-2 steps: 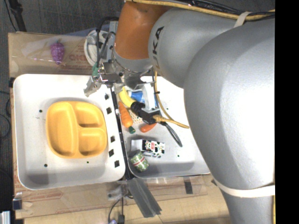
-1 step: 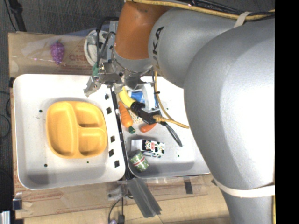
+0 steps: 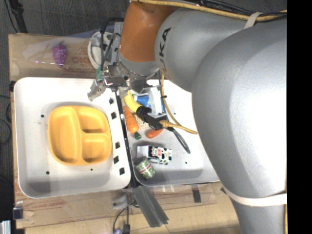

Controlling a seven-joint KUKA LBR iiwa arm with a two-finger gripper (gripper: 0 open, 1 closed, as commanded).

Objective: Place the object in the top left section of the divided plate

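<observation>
The grey arm [image 3: 234, 82] holds its tool [image 3: 96, 89] beside the yellow plate [image 3: 79, 134].

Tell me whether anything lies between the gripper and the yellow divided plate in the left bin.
Nothing visible does. The gripper hangs over the left bin near its upper right corner, and only bare white floor lies between it and the divided plate. The toys sit in the right bin.

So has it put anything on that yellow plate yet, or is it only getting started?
Nothing looks done: the yellow divided plate in the left bin has nothing in its sections. In hand: the claw sits over the left bin's upper right corner; whether it carries anything, I cannot tell. The carrot and toy car lie in the right bin. The placing is left.
</observation>
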